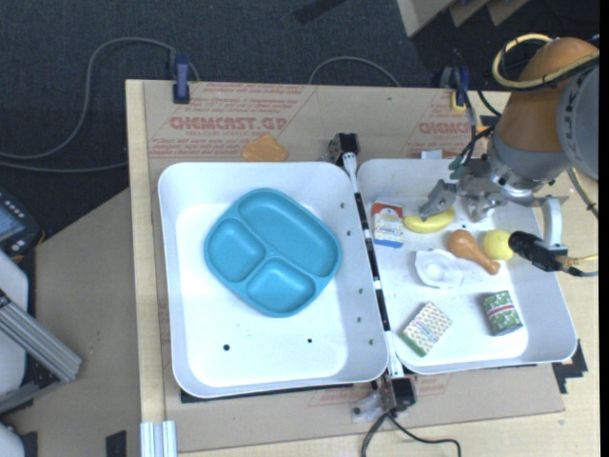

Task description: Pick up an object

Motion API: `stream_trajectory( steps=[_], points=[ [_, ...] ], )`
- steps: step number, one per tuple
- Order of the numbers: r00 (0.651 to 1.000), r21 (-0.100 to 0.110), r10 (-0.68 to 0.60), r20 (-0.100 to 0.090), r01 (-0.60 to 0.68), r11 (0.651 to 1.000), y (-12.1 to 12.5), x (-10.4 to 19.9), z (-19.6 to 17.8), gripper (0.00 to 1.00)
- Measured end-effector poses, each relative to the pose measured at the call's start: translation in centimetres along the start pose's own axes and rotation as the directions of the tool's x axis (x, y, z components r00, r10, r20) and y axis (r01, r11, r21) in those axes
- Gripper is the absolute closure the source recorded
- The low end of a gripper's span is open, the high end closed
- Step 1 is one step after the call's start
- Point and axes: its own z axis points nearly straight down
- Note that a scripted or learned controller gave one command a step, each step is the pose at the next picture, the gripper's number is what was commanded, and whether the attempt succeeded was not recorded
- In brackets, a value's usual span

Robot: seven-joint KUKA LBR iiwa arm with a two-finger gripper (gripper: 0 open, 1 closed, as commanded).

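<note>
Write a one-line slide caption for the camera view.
Hand poised over a banana in the right bin; blue divided plate sits in the left bin.

The arm (557, 84) is cut off by the right edge; the tool (455, 196) covers part of the banana (430, 222), and whether its fingers touch it cannot be told; print on the carton (386, 225), packet (426, 327) and green can (500, 312) is too small to read; the surface (285, 103) runs off the bottom edge.
</note>
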Motion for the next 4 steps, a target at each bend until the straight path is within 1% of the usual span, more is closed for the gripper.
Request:
stream_trajectory(
  steps=[1,2,3,4],
  points=[
    [1.000,-0.008,0.001,0.001,-0.001,1.000,-1.7,-4.1,4.7,0.00],
    [1.000,-0.010,-0.003,0.000,0.003,1.000,-4.1,-1.9,4.4,0.00],
    [1.000,-0.015,-0.002,0.002,0.002,1.000,-4.0,-2.0,3.4,1.00],
    [1.000,-0.022,-0.011,0.002,0.012,1.000,2.1,5.0,0.6,1.00]
  ],
)
